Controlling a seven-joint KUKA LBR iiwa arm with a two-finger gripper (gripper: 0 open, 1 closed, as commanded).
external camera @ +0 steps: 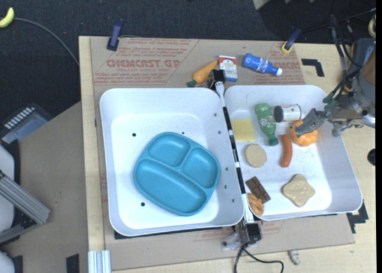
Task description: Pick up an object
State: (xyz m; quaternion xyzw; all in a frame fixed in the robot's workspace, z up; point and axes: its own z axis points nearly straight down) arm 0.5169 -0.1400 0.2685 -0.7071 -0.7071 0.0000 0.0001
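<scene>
My gripper (310, 124) hangs over the right part of the right bin (334, 164), reaching in from the right edge. Its tip sits right above an orange fruit (307, 138) and partly hides it. Just left of the fruit lies an orange-red sausage (286, 150). A white jar (289, 113) and a green bottle (265, 121) lie further left. The same bin holds a yellow square (243, 129), a round cookie (256, 156), a toast slice (298, 189) and a brown chocolate bar (258, 187).
The left bin (119, 116) holds a blue divided plate (176, 172). Behind the bins, on the cardboard, lie a carrot (206, 73), a small carton (227, 67) and a blue bottle (261, 64). Cables hang at the far right.
</scene>
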